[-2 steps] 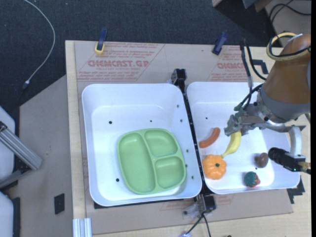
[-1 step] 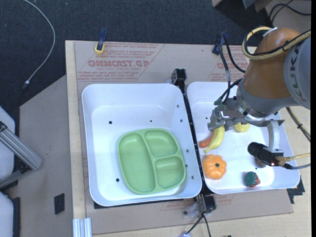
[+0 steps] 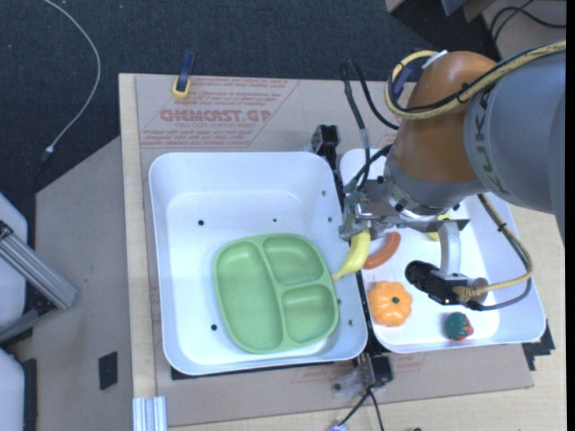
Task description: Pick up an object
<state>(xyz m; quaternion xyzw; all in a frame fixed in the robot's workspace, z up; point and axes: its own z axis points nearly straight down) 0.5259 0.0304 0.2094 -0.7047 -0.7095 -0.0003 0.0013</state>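
A banana (image 3: 354, 255) is being gripped at its upper end between the fingers of the gripper (image 3: 357, 232), hanging over the rim between the left bin (image 3: 171, 241) and right bin (image 3: 512, 321). Being pinched off-centre, it is judged likely to swing or slip.

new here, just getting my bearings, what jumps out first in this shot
The big grey arm with its orange band looms over the right bin, its hand at the divide between the bins with a yellow banana hanging right below. A green sectioned plate lies in the left bin.
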